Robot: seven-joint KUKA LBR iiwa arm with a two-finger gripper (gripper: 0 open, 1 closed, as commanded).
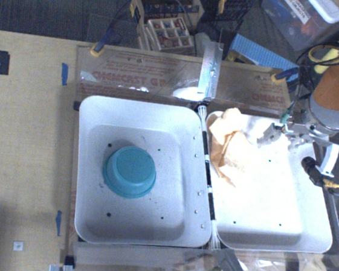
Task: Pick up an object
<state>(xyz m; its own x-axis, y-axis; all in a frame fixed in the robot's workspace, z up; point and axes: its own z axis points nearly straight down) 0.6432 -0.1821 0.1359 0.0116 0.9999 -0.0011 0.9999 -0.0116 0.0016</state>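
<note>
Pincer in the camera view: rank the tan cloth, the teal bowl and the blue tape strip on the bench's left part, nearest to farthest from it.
From the pincer, at the right bin's far end:
1. Tan cloth, crumpled in the same bin, against its left wall.
2. Teal bowl, upside down in the middle of the left bin.
3. Blue tape strip, on the bench beyond the left bin's far left corner.

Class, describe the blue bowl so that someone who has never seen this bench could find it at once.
Two shallow white bins sit side by side on the bench; look in the left bin. Near its middle lies a round teal-blue bowl, upside down. It is the one coloured thing there, while the right bin holds a crumpled pale cloth.
</note>
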